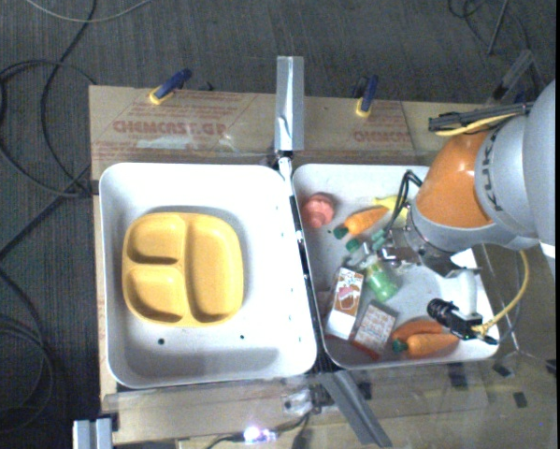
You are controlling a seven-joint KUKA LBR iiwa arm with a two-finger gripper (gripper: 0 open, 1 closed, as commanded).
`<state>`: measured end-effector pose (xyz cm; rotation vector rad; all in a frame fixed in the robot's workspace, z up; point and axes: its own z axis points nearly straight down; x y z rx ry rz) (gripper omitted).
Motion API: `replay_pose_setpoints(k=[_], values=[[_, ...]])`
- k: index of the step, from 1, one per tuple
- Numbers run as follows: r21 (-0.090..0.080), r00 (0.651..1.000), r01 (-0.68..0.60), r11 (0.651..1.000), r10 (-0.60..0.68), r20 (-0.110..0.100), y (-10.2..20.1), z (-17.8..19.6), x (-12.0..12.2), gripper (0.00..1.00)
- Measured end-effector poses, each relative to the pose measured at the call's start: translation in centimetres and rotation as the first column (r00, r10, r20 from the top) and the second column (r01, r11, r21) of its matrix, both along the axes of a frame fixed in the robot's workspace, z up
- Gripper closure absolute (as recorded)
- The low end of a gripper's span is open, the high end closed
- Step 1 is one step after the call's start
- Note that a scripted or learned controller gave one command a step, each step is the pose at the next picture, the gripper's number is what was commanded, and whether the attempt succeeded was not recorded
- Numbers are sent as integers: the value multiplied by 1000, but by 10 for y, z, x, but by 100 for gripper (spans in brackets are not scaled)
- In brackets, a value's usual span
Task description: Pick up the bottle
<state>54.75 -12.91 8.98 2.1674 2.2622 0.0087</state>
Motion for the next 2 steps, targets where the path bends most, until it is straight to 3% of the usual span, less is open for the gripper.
replay_pose_setpoints(k=[1,2], values=[[0,1000,0,1000,0,3,0,10,1,100],[2,991,-135,991,135,-12,57,93,40,100]])
